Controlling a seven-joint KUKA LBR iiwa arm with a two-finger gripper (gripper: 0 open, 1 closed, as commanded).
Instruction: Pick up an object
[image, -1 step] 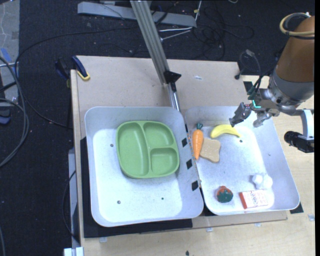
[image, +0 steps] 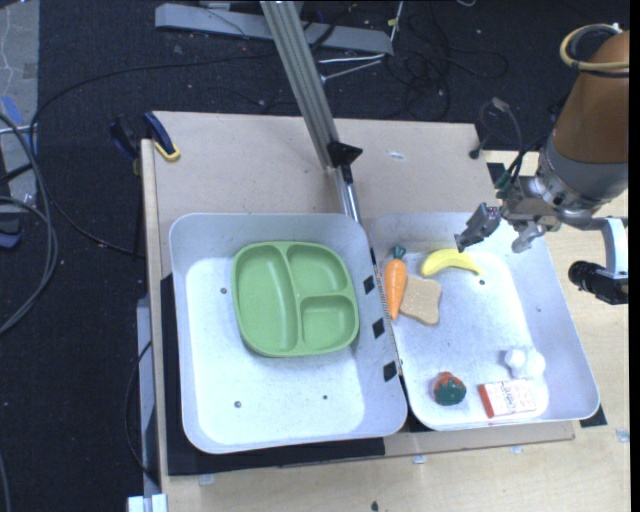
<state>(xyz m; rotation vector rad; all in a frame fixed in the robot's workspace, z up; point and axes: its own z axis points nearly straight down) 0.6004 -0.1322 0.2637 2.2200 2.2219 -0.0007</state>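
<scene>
- The hand (image: 500, 232) is hovering open and empty over the right bin (image: 560, 330).
- The toy banana (image: 449, 263) is lying just beside it, probably light, stiff and smooth; gripping across its middle seems best.

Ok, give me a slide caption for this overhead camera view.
End effector hovers over the right bin near the banana; green divided plate sits in the left bin.

Two bins (image: 200, 300), one tray (image: 296, 298), five objects.
</scene>
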